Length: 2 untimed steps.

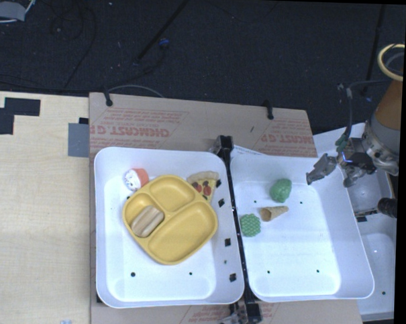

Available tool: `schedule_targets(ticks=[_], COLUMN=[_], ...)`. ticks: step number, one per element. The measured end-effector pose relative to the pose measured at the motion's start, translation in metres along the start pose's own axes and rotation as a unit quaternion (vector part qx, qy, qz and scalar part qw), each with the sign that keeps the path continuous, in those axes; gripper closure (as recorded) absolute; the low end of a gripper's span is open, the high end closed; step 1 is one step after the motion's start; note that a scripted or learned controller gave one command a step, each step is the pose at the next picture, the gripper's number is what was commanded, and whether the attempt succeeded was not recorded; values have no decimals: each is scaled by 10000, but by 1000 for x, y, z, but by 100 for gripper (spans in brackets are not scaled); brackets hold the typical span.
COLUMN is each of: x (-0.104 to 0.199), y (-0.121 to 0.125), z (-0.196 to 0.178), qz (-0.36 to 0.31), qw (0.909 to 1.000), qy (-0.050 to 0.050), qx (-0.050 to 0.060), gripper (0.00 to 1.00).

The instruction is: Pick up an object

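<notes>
The gripper (337, 168) hangs over the upper right edge of the right bin (333, 264), its two fingers spread apart with nothing between them; one finger (318, 171) points down-left toward the bin floor, the other sits closer to the wrist. The arm (388, 105) enters from the right, its orange band above the wrist; the stage in hand is judged to be the approach, with no grasp yet made. Nearest the gripper lies a green ball (280, 189), well inside the bin; just below it lies a tan cone (273, 212); a textured green piece (250, 225) lies beside the cone near the divider. The left bin (157, 287) holds a yellow divided tray (180, 227) carrying a tan bun (145, 220); a pizza slice (203, 184) and a red-and-white piece (136, 178) lie by the tray's upper rim. The next move likely calls for travel left and down, centring the open fingers over the green ball, then closing; the ball may roll if struck off-centre.
</notes>
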State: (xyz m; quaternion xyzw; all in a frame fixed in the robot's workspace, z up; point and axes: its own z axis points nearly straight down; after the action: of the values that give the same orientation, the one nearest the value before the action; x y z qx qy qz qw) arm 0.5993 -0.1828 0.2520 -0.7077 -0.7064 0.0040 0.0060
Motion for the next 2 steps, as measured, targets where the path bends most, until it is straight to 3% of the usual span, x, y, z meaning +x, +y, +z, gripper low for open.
schedule_targets(ticks=[1, 2], x=[0, 4], y=[2, -7], z=[-7, 42], qz=[-13, -7], qw=[10000, 10000], qy=[-10, -7], qx=[-57, -41], gripper=[0, 0])
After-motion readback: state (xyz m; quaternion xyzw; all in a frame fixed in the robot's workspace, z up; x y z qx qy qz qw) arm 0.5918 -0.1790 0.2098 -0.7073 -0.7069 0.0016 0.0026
